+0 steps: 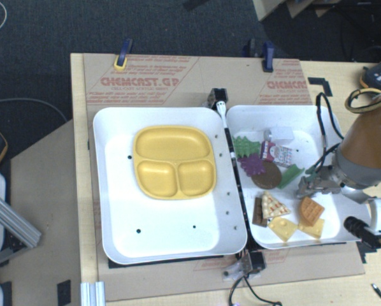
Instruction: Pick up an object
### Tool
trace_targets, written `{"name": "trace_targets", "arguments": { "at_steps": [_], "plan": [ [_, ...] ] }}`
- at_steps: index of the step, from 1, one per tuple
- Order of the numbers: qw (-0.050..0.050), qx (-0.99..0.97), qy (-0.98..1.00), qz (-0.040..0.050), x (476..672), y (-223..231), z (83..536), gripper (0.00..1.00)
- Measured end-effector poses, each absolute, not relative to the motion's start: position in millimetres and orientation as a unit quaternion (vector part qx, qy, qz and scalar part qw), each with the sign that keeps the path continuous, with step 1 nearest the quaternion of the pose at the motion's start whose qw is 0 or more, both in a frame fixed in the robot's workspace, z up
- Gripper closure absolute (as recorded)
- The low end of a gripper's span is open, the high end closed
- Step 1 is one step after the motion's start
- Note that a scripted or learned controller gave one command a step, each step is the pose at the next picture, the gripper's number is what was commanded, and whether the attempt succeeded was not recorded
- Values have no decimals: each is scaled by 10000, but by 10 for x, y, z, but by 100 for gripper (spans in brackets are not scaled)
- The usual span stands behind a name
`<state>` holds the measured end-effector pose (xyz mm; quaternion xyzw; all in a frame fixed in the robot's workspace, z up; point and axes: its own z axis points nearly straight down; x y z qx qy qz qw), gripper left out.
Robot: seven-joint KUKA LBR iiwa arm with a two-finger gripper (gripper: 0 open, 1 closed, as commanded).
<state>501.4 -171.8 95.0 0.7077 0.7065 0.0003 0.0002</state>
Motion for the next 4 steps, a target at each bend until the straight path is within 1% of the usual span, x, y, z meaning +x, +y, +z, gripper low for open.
{"name": "trace_targets", "arguments": {
  "at_steps": [1,3,4],
  "plan": [
    [30,7074,7068,8,4976,-1757,1393,100],
    [35,7067,7075,13,5038,-1791,2278,100],
    [15,7049,7093,14,5224,-1309,2351,100]
  ]
}}
